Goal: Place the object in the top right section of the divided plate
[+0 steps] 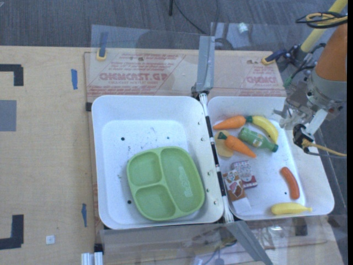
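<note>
gripper point(300, 127) at right bin's point(325, 192) far-right rim, grip state cannot be told, arm cut off by frame edge | divided plate point(164, 182) in left bin point(110, 115), near side, long axis slanting | nearest: banana point(290, 208), then sausage point(290, 182), snack packet point(240, 179) | farther: carrots point(239, 144), green bottle point(257, 138), second banana point(266, 127) crowded below gripper

We see two white bins point(110, 115), the left one speckled with small dark marks. In it lies a light green plate point(164, 182). The right bin holds two orange carrots point(230, 122) with green tops, two yellow bananas point(267, 128), a green bottle point(256, 138), a red-orange sausage point(290, 182) and a red-and-white carton point(240, 179). The arm point(333, 59) is grey and orange.
</note>
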Robot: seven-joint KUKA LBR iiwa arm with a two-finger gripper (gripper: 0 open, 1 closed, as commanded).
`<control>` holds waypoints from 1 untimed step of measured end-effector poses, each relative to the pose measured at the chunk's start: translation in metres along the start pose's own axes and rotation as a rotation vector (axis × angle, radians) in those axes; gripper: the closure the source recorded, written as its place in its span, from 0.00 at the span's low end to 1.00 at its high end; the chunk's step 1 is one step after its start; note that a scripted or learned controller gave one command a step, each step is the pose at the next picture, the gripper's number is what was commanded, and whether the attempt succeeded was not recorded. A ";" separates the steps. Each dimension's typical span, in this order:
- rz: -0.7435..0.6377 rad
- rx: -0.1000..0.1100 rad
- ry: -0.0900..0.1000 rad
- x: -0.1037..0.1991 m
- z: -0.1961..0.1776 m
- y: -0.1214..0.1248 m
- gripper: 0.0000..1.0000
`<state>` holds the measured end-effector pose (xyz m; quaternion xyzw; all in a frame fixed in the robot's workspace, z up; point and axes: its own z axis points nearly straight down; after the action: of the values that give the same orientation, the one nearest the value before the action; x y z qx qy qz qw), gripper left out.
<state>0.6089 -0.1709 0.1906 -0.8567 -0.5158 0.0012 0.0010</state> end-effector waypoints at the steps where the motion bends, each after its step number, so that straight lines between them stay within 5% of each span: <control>1: -0.028 -0.007 0.005 0.041 0.102 -0.080 1.00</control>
<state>0.5572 -0.0976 0.0887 -0.8493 -0.5280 -0.0026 -0.0007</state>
